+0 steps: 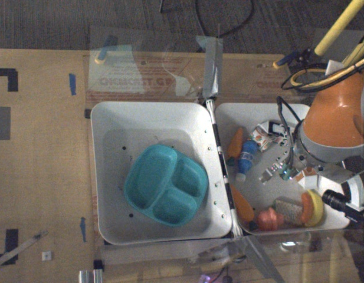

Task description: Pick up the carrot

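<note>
Seen from above at a slant: two shallow white bins side by side on a brown cardboard-covered bench (40,175), left bin (105,122) and right bin (229,114) meeting along a shared divider.

In the left bin, a teal plastic plate with three compartments (166,184), lying flat and turned at an angle.

Over the right bin, reaching in from the right, the grey arm with its orange band (335,114). Below the band, the gripper (282,171), poised low above the bin's middle amid loose wires; impossible to tell from this angle whether the claw is apart or together, and nothing visibly clamped in it.

Against the divider in the lower left of the right bin, the orange tapered carrot (242,204), lying flat, apart from the gripper. Further up the same wall, a second orange tapered piece (235,143), touching a small blue bottle with a white label (248,155). Just beside the bottle, a crumpled white-and-orange carton (264,136).

Along the bin's near edge: a pink rounded object (267,219) close to the carrot's tip, a grey oblong block (288,210), and a yellow disc (314,207).
</note>
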Controlling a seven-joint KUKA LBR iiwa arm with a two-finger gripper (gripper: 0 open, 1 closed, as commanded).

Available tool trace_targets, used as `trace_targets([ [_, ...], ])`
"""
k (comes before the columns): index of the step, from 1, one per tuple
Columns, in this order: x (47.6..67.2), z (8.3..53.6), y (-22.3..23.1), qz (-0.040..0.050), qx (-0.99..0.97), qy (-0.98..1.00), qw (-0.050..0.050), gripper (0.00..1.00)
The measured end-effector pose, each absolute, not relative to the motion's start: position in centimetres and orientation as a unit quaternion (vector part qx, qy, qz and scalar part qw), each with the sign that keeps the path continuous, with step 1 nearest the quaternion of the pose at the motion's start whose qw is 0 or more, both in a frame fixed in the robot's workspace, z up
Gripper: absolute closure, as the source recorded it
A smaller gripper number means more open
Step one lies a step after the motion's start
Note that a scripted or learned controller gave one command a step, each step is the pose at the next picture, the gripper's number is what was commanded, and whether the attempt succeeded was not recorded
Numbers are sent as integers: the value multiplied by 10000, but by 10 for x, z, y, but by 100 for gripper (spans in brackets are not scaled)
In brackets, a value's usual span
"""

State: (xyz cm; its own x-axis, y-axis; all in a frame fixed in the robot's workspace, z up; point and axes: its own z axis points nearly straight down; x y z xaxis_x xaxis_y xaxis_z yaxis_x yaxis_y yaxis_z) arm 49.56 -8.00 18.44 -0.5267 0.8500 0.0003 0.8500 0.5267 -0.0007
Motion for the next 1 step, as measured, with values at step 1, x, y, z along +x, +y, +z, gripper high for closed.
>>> trace_targets([
  [1, 480, 198, -25, 0, -4203, -9074, 7, 100],
])
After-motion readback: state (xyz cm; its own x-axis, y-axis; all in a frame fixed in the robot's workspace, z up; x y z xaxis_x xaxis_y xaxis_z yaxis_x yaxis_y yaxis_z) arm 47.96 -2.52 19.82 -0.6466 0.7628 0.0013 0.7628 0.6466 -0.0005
